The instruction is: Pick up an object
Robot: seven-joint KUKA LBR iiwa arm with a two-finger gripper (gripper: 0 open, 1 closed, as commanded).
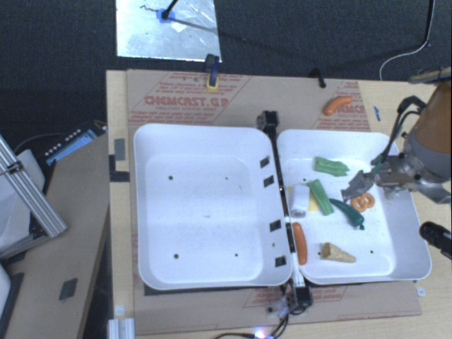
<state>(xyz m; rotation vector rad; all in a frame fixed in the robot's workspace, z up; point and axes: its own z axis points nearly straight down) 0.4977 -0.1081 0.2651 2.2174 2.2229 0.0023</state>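
The pick is not done yet: every object lies in the right bin (406, 263). Nearest to the camera are the tan wedge (337, 253) and the orange sausage (300, 243), well apart from the jaws. The gripper (359, 186) hangs just above the orange pretzel (363, 203), beside the dark green pepper (349, 212). I cannot tell how wide the jaws stand, and nothing is seen between them. Beyond is the green piece (330, 166).

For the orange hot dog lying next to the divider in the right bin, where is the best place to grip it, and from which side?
Probably the middle of the orange hot dog, coming straight down from above. It lies flat, long axis along the divider, so the fingers should close across its narrow width. The divider-side finger has little room.
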